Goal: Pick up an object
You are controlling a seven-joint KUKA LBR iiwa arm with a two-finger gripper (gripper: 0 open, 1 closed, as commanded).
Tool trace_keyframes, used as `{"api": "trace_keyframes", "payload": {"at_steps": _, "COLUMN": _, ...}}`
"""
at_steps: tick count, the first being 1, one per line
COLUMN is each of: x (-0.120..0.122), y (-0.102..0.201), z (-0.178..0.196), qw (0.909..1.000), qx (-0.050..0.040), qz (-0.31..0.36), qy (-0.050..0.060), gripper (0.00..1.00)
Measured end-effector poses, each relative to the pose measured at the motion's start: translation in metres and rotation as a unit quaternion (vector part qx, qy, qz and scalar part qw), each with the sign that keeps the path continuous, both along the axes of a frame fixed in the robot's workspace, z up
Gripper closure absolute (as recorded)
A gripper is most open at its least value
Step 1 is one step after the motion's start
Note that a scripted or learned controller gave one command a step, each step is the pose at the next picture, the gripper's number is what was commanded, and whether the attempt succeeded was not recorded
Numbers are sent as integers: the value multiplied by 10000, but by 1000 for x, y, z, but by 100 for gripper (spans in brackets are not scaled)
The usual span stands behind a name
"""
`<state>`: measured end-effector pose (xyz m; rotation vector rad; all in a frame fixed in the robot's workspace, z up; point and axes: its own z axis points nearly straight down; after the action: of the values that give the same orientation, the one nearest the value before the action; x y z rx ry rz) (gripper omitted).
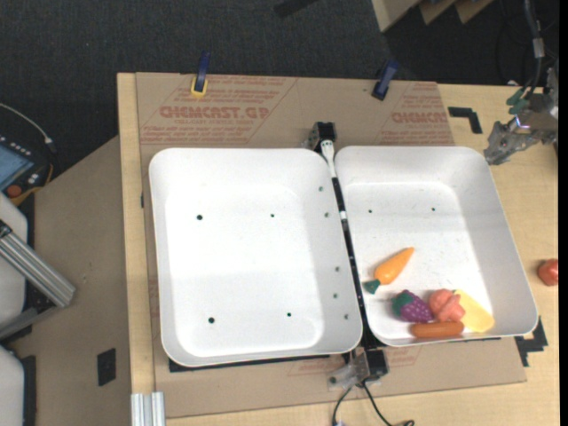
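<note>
The right bin [497, 211] holds a cluster of toy foods near its front. An orange carrot [394, 265] lies toward the middle. In front of it sit purple grapes [413, 306], a pink-red piece [446, 303], a yellow piece [477, 314] and an orange-red sausage [436, 330] against the front wall. My gripper [508, 138] hangs at the far right, above the bench just beyond the right bin's back right corner, well away from the toys and with nothing seen in it.
The left bin [169, 238] sits beside the right one on a cardboard sheet [266, 105] held by two clamps. A small orange object [548, 272] lies on the bench right of the right bin. Dark floor surrounds the bench.
</note>
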<state>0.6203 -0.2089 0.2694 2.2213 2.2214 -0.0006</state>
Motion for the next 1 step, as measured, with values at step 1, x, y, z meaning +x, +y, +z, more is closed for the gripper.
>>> {"api": "trace_keyframes", "payload": {"at_steps": 1, "x": 27, "y": 25, "z": -16, "qw": 10000, "qx": -11, "qz": 9, "qy": -19, "gripper": 0}}
